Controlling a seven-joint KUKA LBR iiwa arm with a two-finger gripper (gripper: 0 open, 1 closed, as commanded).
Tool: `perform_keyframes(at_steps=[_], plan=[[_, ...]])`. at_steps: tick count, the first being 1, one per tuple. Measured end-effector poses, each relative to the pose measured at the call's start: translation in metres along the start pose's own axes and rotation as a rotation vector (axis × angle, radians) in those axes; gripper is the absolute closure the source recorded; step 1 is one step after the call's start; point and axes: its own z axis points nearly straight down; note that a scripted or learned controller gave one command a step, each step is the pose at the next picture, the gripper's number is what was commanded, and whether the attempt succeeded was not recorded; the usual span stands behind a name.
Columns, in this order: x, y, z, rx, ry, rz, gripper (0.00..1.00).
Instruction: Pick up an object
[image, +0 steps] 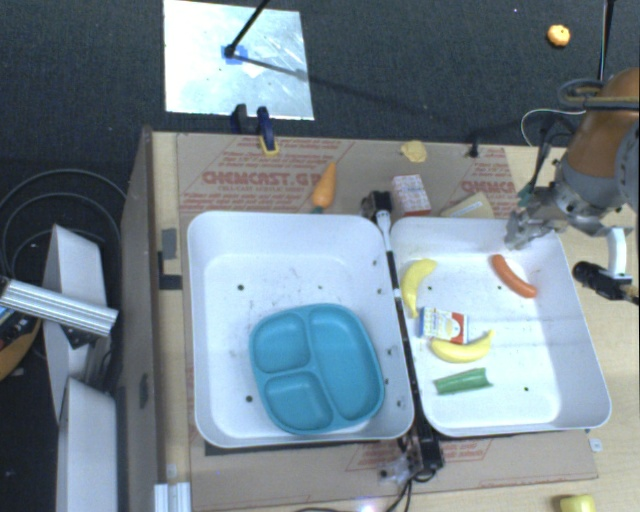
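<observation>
The wide tabletop (300, 165), covered by a printed brown cardboard sheet, carries two shallow white plastic bins side by side. The left bin (215, 260) holds a blue three-compartment plastic tray (315, 368) toward its near side. The right bin (570, 380) holds the small toys. The grey arm with its orange band (600, 140) reaches in from the right, and its fingers (522, 232) hang over the far right corner of the right bin — whether they are apart or together cannot be told from this slanted view, and nothing is visibly between them.

Just beside the fingers, toward the near side, lies an orange-red toy sausage (513, 276), apart from them. Further left sit a yellow toy banana (415, 283) by the bin's left wall, a small white-and-red printed carton (443, 324), a second yellow banana (462, 347) touching the carton, and a green toy bean pod (461, 381). Outside the bins, on the cardboard, rest an orange toy carrot (324, 185) and a small pink-patterned box (410, 193).
</observation>
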Motion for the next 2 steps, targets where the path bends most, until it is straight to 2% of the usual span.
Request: perform_keyframes(at_steps=[1,2], plan=[[0.000,0.000,0.000,0.000,0.000,-0.001,0.00],[0.004,-0.012,0.022,0.003,0.001,0.004,0.00]])
